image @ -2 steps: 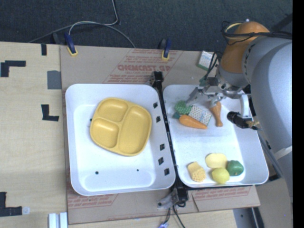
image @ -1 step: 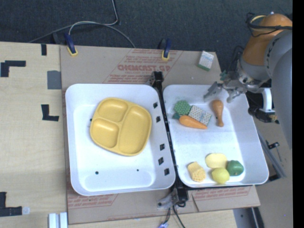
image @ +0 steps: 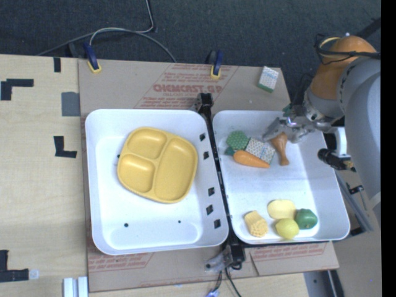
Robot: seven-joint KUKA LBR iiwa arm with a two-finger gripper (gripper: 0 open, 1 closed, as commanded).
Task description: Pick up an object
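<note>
Reaching in from the right, the gripper [image: 279, 130] hangs spread apart over the drumstick [image: 281, 148].

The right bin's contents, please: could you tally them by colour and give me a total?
Green: 2, the leafy piece and the round piece.
Yellow: 3, the corn, the pale potato shape and the lemon.
Orange: 1, the carrot.
Brown: 1, the drumstick.
Patterned: 1, the pale block.
Total: 8.
</note>
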